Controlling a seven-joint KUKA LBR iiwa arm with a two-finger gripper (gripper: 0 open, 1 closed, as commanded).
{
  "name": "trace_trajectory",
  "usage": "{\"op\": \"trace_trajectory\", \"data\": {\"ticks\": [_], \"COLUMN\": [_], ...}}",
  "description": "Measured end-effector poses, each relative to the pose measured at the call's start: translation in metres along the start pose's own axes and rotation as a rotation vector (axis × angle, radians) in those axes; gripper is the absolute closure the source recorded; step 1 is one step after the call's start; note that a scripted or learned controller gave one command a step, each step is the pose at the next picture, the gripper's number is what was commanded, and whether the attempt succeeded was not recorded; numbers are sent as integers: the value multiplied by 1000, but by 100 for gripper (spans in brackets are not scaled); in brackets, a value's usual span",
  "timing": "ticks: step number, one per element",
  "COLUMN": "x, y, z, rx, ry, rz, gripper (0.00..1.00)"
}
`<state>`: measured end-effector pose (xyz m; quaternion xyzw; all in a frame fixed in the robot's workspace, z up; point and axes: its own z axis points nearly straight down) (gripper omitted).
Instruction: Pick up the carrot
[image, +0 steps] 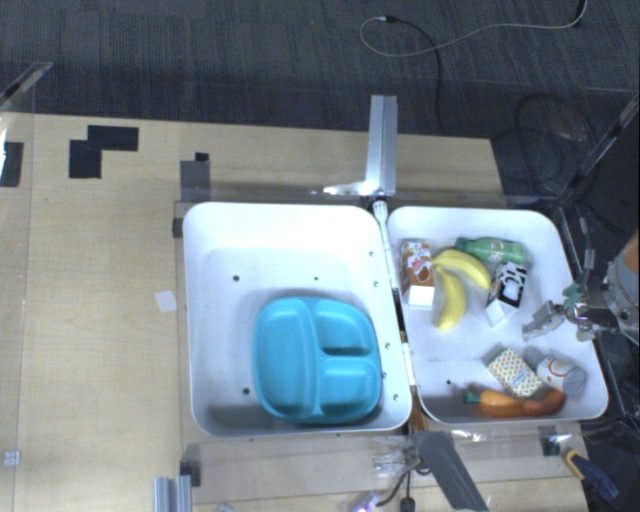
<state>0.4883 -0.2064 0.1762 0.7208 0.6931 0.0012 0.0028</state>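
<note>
Camera view: carrot (512, 403) lies near tool (549, 320), apart.

Right bin (560, 235): crowded | carrot (515, 403) against front wall, checkered packet (513, 370) and small can (560, 376) just behind it | banana (455, 285), green pouch (490, 248), cartons near the back | bare floor mid-bin | left bin (250, 240): blue tray (318, 358) in front, back open

The arm (628, 290) behind the claw (552, 318) is cut off by the edge; whether its fingers are parted is unclear.
</note>
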Motion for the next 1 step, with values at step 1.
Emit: {"op": "trace_trajectory", "data": {"ticks": [1], "x": [17], "y": [-2], "z": [69], "rx": [4], "ry": [2], "rz": [136], "gripper": [0]}}
